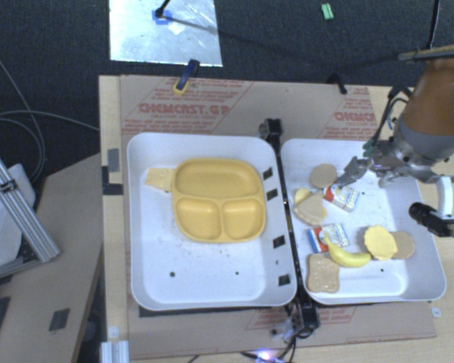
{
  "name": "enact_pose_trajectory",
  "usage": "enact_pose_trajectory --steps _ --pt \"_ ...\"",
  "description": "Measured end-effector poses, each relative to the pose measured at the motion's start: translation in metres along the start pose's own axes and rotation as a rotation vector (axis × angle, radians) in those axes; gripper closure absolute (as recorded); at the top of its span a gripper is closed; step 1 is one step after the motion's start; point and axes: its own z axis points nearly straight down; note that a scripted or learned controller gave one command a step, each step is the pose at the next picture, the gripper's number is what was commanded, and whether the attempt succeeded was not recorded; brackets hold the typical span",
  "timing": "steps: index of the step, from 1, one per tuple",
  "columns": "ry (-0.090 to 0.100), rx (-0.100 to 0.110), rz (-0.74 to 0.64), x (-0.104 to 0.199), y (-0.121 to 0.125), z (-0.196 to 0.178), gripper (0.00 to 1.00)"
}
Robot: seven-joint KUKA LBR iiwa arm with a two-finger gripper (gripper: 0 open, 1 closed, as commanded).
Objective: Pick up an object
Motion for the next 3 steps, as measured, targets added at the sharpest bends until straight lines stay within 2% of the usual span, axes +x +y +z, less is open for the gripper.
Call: enact_pose_trajectory --steps 1,2,3 --pt "0.0 -0.002 -0.007 0.036 0.067 0.106 0.0" --pt "-0.001 -0.015 -0.004 0.033 0.07 0.085 1.0" --pt "0.002 -0.006 -0.005 0.069 0.02 -0.002 1.0"
